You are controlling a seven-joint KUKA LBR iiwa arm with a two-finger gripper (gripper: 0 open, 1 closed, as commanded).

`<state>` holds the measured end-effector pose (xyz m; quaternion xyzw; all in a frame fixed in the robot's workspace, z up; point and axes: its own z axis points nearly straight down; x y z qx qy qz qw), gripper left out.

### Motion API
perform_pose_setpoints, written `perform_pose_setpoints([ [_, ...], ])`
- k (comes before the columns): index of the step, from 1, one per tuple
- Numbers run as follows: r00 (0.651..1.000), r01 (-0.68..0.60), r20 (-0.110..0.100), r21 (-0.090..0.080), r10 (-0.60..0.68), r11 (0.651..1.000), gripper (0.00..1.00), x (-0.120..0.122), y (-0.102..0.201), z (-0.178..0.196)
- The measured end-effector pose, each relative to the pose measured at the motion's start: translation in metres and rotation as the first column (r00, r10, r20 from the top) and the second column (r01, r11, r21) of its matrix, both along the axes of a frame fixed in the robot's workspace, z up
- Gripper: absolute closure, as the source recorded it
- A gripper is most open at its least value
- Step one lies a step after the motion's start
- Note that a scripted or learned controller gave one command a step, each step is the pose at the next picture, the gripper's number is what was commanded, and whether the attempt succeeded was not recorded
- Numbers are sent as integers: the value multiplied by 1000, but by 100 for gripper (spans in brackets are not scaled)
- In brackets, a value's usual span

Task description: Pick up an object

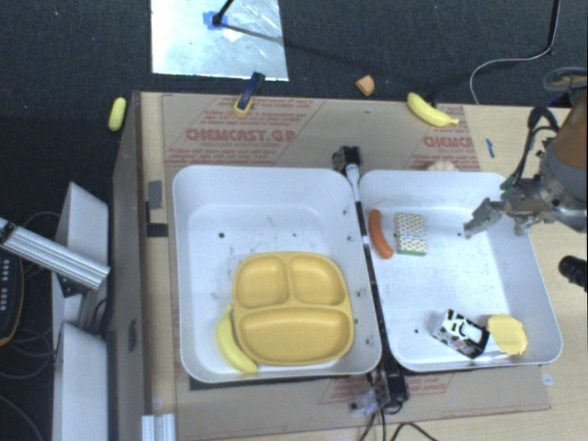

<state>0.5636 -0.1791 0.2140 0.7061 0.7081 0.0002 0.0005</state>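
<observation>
In the right bin (pixel 514 274) lie an orange sausage-shaped toy (pixel 379 234) and a small dotted block (pixel 411 233) near the left wall. A black-and-white item (pixel 462 333) and a yellow lump (pixel 507 334) sit at the front right corner. My gripper (pixel 496 226) hangs over the bin's right rear part, to the right of the dotted block. Its fingers are spread open with nothing between them. The left bin (pixel 202 246) holds a yellow divided plate (pixel 292 307) with a banana (pixel 231 345) against its left front side.
On the cardboard behind the bins lie a second banana (pixel 430 110), an orange piece (pixel 366 84), a blue-and-yellow clip (pixel 248 93) and a small yellow item (pixel 117 113). A silver sheet (pixel 216 26) lies on the floor beyond. A metal rail (pixel 55 254) juts in at the left.
</observation>
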Motion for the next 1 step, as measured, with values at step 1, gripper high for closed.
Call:
perform_pose_setpoints([
  [1, 1000, -1, -1, 2, 1, 1000, 0, -3, 65, -60],
])
